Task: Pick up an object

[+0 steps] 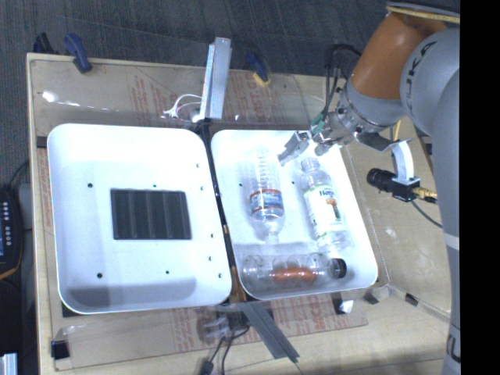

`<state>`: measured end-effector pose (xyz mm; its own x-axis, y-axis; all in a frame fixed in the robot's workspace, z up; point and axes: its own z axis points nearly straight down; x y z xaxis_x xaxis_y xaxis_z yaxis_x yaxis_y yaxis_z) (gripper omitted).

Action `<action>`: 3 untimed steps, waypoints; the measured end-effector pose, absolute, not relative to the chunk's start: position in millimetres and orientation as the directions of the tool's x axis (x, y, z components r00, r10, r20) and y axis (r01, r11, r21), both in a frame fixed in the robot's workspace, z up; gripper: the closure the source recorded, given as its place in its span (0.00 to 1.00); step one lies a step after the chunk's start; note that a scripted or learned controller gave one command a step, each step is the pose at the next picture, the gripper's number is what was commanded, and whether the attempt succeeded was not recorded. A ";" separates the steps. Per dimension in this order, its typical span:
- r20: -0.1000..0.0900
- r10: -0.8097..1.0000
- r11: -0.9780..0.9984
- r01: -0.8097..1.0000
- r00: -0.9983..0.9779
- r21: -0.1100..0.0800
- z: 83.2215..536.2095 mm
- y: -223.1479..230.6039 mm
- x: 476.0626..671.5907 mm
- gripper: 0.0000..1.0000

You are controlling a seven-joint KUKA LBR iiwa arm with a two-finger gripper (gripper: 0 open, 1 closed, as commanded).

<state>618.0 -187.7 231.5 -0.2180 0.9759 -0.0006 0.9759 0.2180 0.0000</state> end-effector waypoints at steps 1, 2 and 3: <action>-0.001 0.917 0.399 0.917 -0.399 0.000 251.4 -183.2 630.8 0.00; 0.002 0.875 0.485 0.875 -0.485 -0.003 166.7 -141.1 598.9 0.00; -0.003 0.822 0.569 0.822 -0.569 0.001 93.9 -170.0 593.0 0.00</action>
